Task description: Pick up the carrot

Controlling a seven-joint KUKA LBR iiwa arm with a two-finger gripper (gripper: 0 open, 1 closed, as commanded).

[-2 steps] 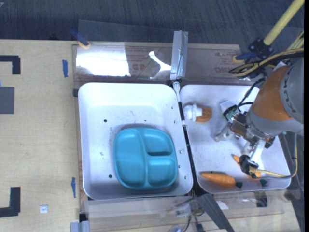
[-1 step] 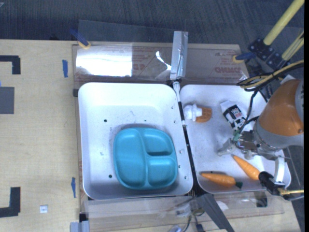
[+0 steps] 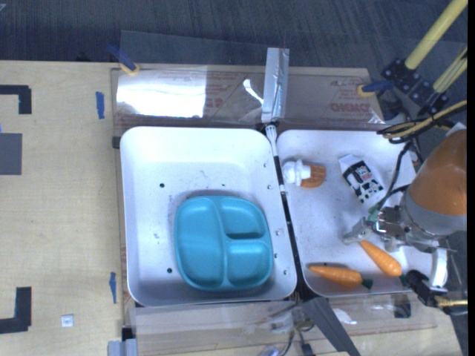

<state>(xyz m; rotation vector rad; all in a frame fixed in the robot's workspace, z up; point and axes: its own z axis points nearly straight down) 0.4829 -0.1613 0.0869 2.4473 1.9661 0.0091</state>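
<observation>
the carrot (image 3: 381,258) lies in my right bin, near its front right corner, tilted with its orange tip toward the front right edge. a second carrot (image 3: 335,274) rests along the same bin's front wall, lying nearly level with a dark green stub at its right end; the two are near each other but apart.

going from the largest thing down: the table (image 3: 52,221) is pale wood and carries both bins side by side. the left bin (image 3: 148,154) holds a teal divided plate (image 3: 223,242) with three compartments, sitting toward the front of that bin. the right bin (image 3: 326,221) holds the rest of the small things. my arm (image 3: 444,188) comes in over this bin's right side, the orange band showing above the wrist. my end effector (image 3: 371,227) hangs just above the upper end of the carrot, close beside it; i cannot tell how far it is open, and nothing i can see sits within it.

smaller still, a white and black box (image 3: 361,179) lies tilted near the bin's back, and a small white and orange toy (image 3: 305,173) lies against the bin's left wall near the back.
</observation>
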